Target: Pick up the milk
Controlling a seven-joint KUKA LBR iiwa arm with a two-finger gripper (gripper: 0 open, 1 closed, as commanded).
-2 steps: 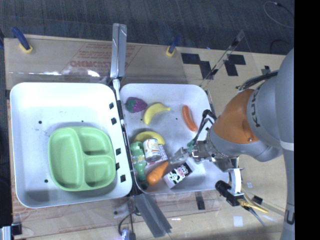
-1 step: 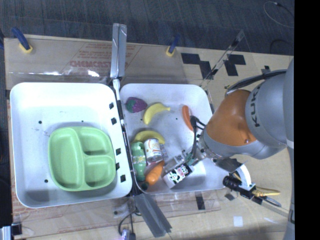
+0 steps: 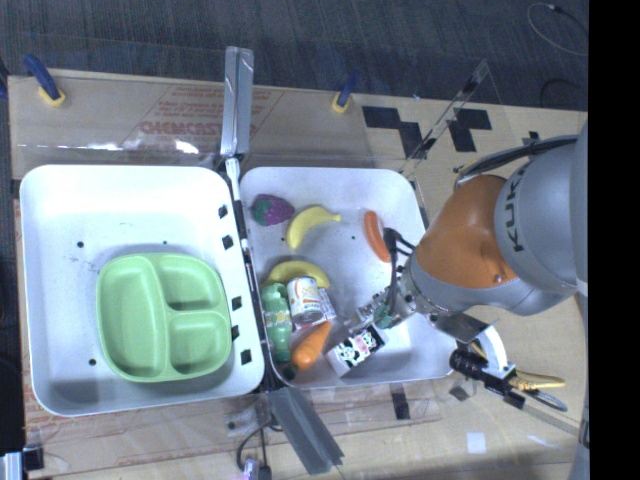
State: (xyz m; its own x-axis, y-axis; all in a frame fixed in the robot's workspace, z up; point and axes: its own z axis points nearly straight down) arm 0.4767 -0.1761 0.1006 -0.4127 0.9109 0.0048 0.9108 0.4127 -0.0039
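step: approach, milk not yet lifted | milk point(image 3: 357, 349): cow-patterned carton lying tilted in right bin point(image 3: 420, 203), just beside carrot point(image 3: 311, 346) | pincer point(image 3: 383, 311): just above carton, finger state cannot tell | next: descend, straddle carton, close, lift

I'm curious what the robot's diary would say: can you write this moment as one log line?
task: pick up milk | gripper: over right bin, just above milk | milk: lying in bin, not lifted
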